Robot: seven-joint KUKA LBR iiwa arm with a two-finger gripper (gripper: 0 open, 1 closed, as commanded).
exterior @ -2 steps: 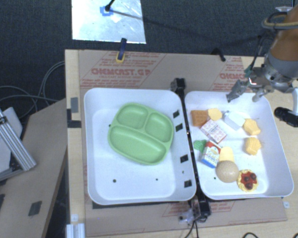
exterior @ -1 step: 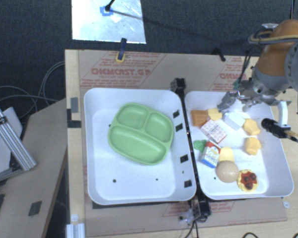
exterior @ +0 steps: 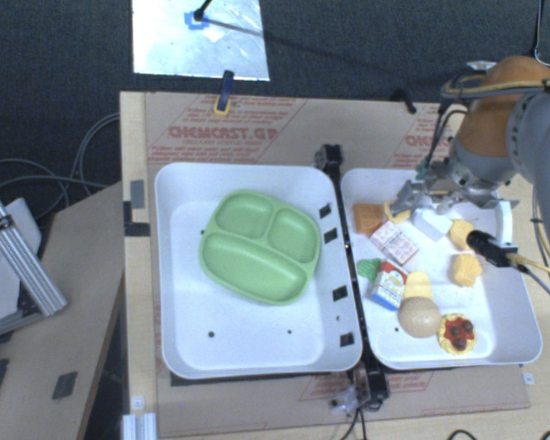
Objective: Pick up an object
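The tabletop (exterior: pixel 137 273) carried two shallow white bins side by side. The left bin (exterior: pixel 179 246) held a green divided plate (exterior: pixel 260 246), lying flat near its centre. The right bin (exterior: pixel 513 324) held a loose scatter of small toy food items: an orange wedge (exterior: pixel 368 218) near the top left, a red-and-white checked packet (exterior: pixel 395 242) just below it, a blue-and-white packet (exterior: pixel 387 287) beside a green piece (exterior: pixel 368 268), a tan egg-shaped item (exterior: pixel 419 317), a red-and-yellow round item (exterior: pixel 456 333), and a yellow block (exterior: pixel 466 269). The claw (exterior: pixel 422 195) hung low over the upper part of the right bin, among the items. Whether it was spread or pressed together could not be determined. No item was seen between its tips.
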